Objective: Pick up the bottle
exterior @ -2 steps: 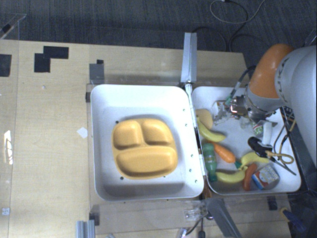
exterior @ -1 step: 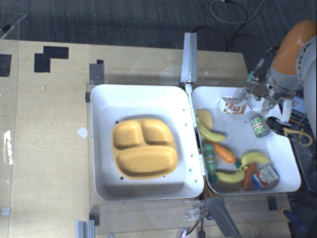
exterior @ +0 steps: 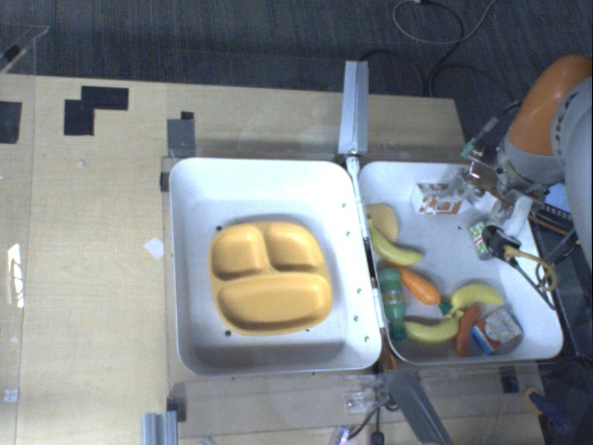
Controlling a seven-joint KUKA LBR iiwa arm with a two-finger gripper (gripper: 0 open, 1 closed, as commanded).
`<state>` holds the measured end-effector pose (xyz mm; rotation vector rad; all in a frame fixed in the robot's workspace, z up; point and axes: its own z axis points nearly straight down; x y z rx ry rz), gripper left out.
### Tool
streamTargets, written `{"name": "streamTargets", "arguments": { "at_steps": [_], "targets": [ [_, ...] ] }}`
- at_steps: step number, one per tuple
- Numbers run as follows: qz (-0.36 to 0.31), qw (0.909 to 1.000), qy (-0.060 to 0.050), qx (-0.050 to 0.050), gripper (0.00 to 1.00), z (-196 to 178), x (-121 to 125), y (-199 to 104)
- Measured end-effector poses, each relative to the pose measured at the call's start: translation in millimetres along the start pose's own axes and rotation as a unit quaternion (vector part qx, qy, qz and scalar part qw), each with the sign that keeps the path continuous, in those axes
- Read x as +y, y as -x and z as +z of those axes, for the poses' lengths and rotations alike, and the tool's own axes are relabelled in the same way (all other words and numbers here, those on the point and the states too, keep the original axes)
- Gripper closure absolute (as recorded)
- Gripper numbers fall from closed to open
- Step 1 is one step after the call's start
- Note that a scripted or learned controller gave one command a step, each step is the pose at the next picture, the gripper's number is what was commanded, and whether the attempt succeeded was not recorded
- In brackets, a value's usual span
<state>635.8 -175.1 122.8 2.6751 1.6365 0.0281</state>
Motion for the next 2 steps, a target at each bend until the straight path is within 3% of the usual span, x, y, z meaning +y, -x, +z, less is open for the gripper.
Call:
{"name": "streamTargets", "arguments": {
  "at_steps": [1,2],
  "targets": [
    [0.068,0.9977,-0.002,-0.005,0.00,28,31,1],
    [0.130,0.9915,-0.001,-0.004,0.00,33,-34,15]
  ]
}}
